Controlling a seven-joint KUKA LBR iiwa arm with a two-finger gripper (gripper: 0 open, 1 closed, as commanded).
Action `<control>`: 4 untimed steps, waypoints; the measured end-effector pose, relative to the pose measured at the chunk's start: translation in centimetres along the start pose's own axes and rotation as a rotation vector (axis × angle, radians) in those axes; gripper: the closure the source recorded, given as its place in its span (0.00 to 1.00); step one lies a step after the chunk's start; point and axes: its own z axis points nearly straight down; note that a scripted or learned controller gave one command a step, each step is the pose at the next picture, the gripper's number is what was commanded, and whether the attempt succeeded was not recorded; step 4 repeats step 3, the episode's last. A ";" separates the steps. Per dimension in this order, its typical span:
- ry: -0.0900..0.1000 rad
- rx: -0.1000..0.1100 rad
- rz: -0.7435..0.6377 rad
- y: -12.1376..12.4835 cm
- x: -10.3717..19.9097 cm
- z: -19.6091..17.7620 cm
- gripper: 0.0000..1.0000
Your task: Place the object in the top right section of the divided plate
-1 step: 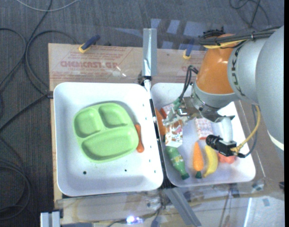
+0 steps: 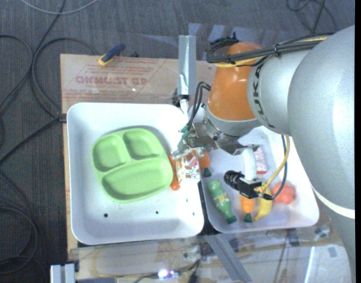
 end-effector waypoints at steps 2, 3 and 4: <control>-0.004 0.000 -0.365 12.1 2.1 0.4 1.00; -0.004 -0.001 -0.366 12.1 2.2 0.3 0.00; -0.004 -0.001 -0.366 12.1 2.2 0.3 0.00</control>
